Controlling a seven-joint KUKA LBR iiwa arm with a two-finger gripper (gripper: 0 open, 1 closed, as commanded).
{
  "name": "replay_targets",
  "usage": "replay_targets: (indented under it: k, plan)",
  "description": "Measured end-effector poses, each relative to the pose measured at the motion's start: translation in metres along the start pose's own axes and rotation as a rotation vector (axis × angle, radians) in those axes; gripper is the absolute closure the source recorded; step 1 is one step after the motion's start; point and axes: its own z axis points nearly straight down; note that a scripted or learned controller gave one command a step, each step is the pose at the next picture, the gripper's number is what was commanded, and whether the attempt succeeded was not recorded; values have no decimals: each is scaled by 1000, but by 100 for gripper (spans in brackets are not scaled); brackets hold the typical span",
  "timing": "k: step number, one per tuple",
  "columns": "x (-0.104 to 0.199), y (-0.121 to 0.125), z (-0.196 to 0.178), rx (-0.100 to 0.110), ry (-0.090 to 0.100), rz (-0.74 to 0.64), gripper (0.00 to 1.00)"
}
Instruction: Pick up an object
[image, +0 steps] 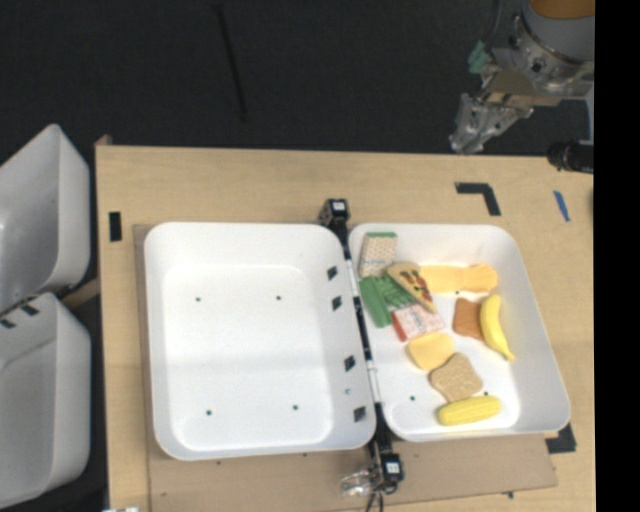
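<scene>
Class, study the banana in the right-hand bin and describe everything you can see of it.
The banana is a small, bright yellow, curved piece that looks like smooth plastic toy food. It lies flat on the floor of the right bin, near that bin's right wall, running from top to bottom with its lower tip pointing toward the near right corner. Its left side rests against a brown piece, and its upper end comes close to an orange-yellow piece.

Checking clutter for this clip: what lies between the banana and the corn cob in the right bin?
In the camera view, bare white bin floor separates the banana from the corn cob; the bread slice sits just left of that gap.
</scene>
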Motion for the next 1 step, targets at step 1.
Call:
replay_targets:
  k: [1]
  plan:
    - [-16, -2, -65, 0, -1, 6, 100]
